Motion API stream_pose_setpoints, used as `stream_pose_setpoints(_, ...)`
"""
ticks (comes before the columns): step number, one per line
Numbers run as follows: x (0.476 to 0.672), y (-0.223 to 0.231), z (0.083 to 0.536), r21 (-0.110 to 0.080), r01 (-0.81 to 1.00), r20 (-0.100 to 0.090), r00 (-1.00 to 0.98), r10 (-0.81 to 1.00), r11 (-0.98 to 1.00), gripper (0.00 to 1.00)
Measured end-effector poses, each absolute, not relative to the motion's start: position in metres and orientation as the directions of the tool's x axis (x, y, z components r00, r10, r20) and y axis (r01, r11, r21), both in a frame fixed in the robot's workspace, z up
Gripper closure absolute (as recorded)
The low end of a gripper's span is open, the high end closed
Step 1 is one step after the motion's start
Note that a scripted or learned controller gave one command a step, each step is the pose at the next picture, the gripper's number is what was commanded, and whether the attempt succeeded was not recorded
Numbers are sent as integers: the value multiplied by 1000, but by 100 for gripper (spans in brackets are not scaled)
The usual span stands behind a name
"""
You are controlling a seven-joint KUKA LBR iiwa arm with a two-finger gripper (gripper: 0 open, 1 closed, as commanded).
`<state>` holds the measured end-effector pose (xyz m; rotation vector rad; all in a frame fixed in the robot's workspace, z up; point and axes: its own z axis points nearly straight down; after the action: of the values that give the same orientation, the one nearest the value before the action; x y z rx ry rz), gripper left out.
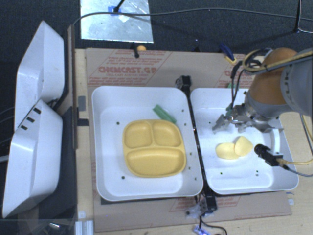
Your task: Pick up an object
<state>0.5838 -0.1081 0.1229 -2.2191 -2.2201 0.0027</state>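
brown counter (122, 65) carries two white bins; in the right bin (244, 180) the jaws (226, 122) hover, their spread impossible to tell; two pale yellow pieces (234, 149) lie just below them; a yellow tray (154, 148) fills the left bin (105, 131).

You see two shallow white plastic bins (105, 146) with a smooth, slightly glossy finish, and a yellow divided plastic tray (154, 147), smooth and satiny. Beneath them lies a matt brown cardboard sheet (122, 65) with red print. At the counter's far edge, a shiny metal plate (116, 13).
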Motion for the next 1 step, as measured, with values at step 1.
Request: stream_pose_setpoints(1, 585, -109, 136, 2, 1000, 0, 0, 1000, 0, 100)
